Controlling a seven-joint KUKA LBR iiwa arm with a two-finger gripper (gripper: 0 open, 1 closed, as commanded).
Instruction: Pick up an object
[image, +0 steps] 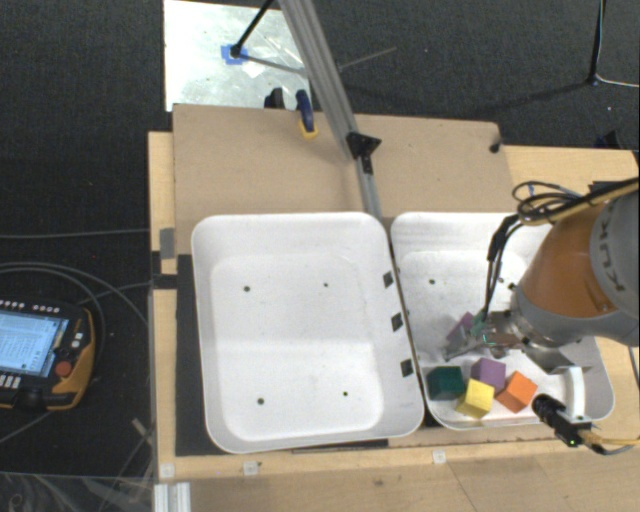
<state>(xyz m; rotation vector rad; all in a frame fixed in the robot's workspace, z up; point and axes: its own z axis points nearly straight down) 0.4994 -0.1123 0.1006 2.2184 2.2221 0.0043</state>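
Observation:
The arm reaches in from the right over the right bin (440, 270). Its gripper (470, 338) is low in that bin, just above a cluster of small blocks. A mauve block (462, 325) sits at the gripper's tip, partly hidden by it. Below lie a dark green block (446, 382), a purple block (489, 371), a yellow block (478, 398) and an orange block (517, 391), all near the bin's front edge. Something small and green (487, 337) shows beside the wrist.
The left bin (300, 330) stands beside the right one, with black clips along the shared rim. A slanted metal pole (330, 90) crosses the back of the bench. A teach pendant (40, 350) lies on the floor at the left.

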